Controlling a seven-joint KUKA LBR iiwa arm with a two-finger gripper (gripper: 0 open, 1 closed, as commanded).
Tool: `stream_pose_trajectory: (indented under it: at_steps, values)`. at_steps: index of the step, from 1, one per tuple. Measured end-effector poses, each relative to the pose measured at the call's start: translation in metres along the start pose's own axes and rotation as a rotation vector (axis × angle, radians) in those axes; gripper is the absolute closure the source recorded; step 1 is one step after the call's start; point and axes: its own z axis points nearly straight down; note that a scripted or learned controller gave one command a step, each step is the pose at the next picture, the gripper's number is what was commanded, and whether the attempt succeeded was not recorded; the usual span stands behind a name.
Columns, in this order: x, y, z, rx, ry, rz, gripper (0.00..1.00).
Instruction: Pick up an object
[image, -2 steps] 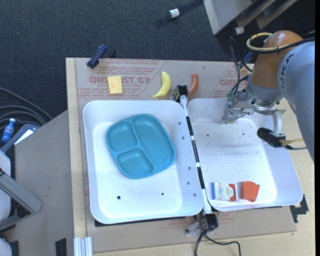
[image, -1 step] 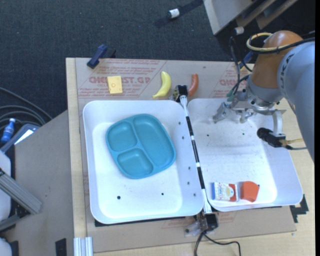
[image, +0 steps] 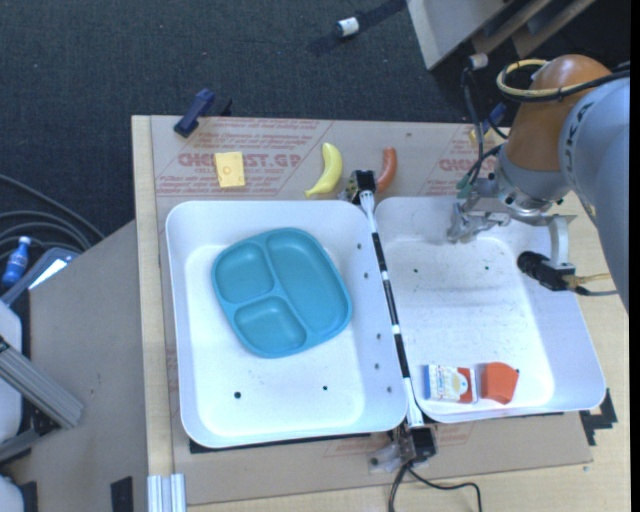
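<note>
Pincer (image: 468, 226) first: mine hangs low over the far end of the right bin (image: 560, 330), close to the rim by the bench's back edge; its metal tip points down at the white floor, but whether the tip stands wide or narrow I cannot tell from this slanted look — the parts blur together. Nothing shows between them. My arm (image: 570, 110) comes in from the right, grey with the orange band bulging above the wrist; a black fitting (image: 545, 270) sticks out just beside it, over the bin's right side.

The thing nearest to hand for picking lies well apart from me, at the near end of the same right bin: a small carton (image: 448, 383), white with red and blue print, lying flat; touching or just beside it, on its right, an orange block (image: 498, 382). Both sit close to the near wall.

In the left bin (image: 200, 300) rests a blue divided plate (image: 281, 290), three compartments, turned at a slant, roughly in the middle. Between the two bins runs a black strip (image: 385, 290).

Beyond the bins, on the cardboard sheet (image: 260, 150): a yellow banana (image: 326, 170), an orange sausage-shaped piece (image: 386, 168) near it, a yellow square tag (image: 229, 171), and — at the far left corner — a dark blue clip (image: 194, 112).
</note>
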Motion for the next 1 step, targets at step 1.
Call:
stream_pose_trajectory:
  at_steps: [1]
  values:
    - [0.0000, -0.0001, 0.0002, 0.001, 0.000, 0.000, 0.00]
